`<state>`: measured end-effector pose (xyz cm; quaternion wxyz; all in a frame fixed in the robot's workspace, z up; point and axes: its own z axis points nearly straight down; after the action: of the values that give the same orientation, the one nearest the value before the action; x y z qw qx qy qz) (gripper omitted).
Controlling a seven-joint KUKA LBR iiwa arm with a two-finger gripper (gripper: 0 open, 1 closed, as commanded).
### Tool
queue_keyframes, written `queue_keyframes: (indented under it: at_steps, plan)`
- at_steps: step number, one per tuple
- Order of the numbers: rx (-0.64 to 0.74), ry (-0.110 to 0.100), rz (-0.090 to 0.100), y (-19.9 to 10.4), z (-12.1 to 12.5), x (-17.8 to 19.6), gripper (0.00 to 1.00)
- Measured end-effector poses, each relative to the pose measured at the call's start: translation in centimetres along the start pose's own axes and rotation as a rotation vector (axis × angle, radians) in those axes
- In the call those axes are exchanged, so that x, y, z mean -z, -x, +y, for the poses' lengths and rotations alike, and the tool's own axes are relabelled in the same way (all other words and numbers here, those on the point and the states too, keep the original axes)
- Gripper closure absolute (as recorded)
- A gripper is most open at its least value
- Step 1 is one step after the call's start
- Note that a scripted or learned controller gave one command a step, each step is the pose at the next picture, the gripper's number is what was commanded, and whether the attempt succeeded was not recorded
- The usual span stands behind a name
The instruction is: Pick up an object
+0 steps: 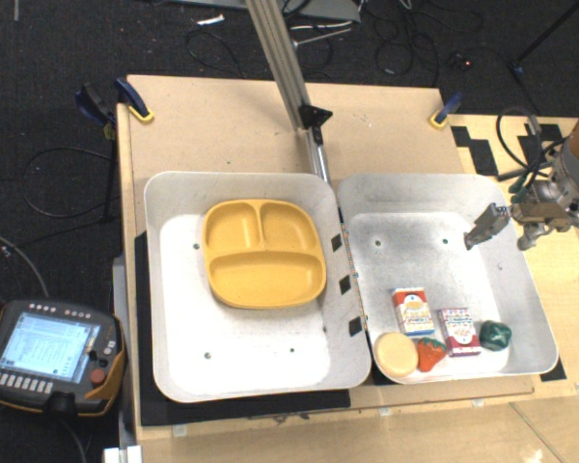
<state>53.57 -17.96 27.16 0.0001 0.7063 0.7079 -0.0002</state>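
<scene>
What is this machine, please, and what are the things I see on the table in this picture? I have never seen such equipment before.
This is a robot arm at a workbench. A single camera fixed above the bench looks down on it at a slant. The arm comes in from the right side of the picture; its claw hangs over the upper right part of the right bin, and nothing shows between its fingers.

Two shallow white bins sit side by side. The left bin has a yellow plate with three compartments. The right bin has small items gathered in its near corner: two small printed boxes, a pale round disc, a red piece and a dark green piece.

The device with a screen at the lower left looks like a handheld controller.
</scene>
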Motion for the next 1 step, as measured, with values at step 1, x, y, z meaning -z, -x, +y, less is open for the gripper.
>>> queue_keyframes:
  at_steps: [1]
  plan:
    - [-0.001, 0.0, 0.0, 0.0, 0.0, 0.01, 0.0]
